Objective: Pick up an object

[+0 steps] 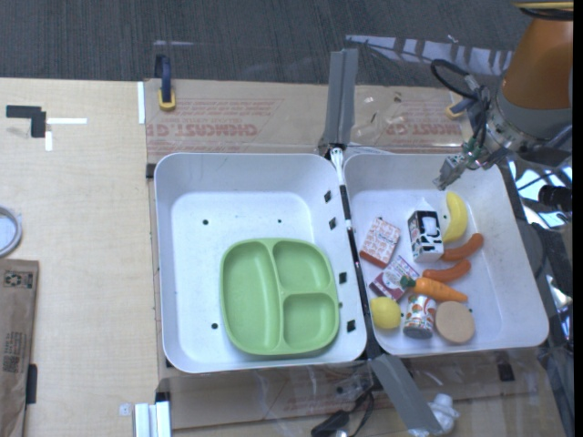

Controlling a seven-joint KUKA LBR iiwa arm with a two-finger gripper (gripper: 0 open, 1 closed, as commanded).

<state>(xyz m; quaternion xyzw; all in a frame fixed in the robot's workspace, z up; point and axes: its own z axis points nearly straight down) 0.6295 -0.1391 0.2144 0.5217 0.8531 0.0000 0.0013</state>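
Looking down on the counter (73, 180) now, spotting two white bins side by side. Picking out the arm (537, 62) reaching in from the right, with its orange band up by the top corner. Finding the jaws hanging over the far end of the right bin (499, 285), just above the banana (455, 215) in this view and pinching nothing. Not managing to tell whether they are spread or pressed together: too small and blurred.

Scanning the right bin's crowd, all of it lying loose on the bin floor:
- Catching the banana near the far right side, with a black-and-white carton (424, 233) just beside it.
- Noting a red-and-white packet (380, 241) to the left of the carton, and a second packet (396, 278) nearer the camera.
- Counting two orange sausages (463, 244) stacked below the banana, then a carrot (440, 289) lying across below them.
- Closing out the near row with a lemon (385, 313), a small can (418, 317) and a tan disc (455, 322), the can sitting between the other two.

Moving over to the left bin (237, 212): seeing a green divided plate (279, 295) lying flat towards the near side. Glimpsing a blue-and-yellow clamp (164, 80) standing on the counter beyond that bin.
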